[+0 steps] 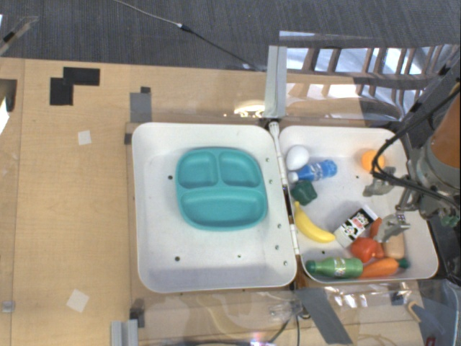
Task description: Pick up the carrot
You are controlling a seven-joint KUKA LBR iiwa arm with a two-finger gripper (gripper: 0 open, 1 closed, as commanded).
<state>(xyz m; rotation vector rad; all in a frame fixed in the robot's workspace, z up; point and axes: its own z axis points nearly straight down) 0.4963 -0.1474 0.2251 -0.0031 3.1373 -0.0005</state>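
Carrot point(379, 267) in right bin's point(338, 137) near corner, tool point(395, 228) just above it, grip state unclear

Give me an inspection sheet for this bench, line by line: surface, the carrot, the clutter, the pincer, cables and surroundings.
Surface: wooden bench bearing two white bins, left bin and right bin.
Job's thing: carrot lies at the right bin's near edge, beside the green bottle.
Clutter: teal divided plate in the left bin; banana, white egg, blue bottle, red pepper and black-and-white carton in the right bin.
Pincer: pincer low over the right bin, above the carrot's end; finger state unclear.
Cables: black cables along the arm; thin line across the floor.
Surroundings: dark carpet beyond the bench.
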